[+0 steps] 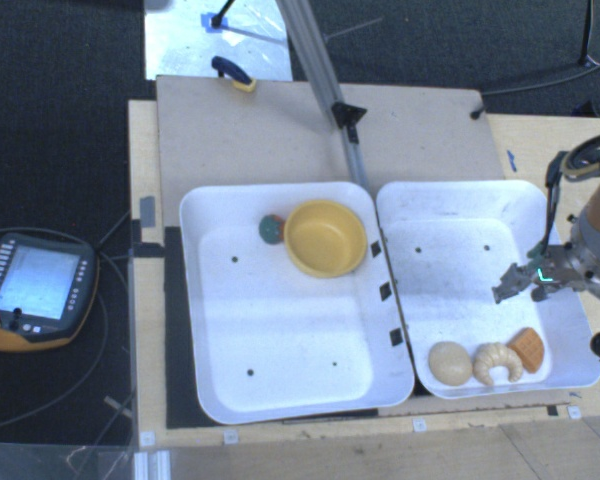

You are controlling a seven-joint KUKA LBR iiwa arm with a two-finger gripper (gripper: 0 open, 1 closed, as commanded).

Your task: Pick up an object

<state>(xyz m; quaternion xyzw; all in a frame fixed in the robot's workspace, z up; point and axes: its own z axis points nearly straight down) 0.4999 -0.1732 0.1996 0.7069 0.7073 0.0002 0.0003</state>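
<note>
In the right bin (460, 218), three food-like items lie along the near edge: a pale round bun (450, 363), a curved croissant (498, 362) and an orange-brown waffle piece (527, 348). My gripper (512, 286) hovers at the right side of this bin, above and just behind the waffle piece, with nothing visibly between its fingers. In the left bin (280, 368), a yellow bowl (325, 238) sits at the far right corner with a small green ball (271, 229) touching its left side.
A metal pole (320, 68) slants across the board behind the bins. A teach pendant (35, 288) lies on the floor at left. A blue and yellow clamp (232, 72) sits at the board's far edge.
</note>
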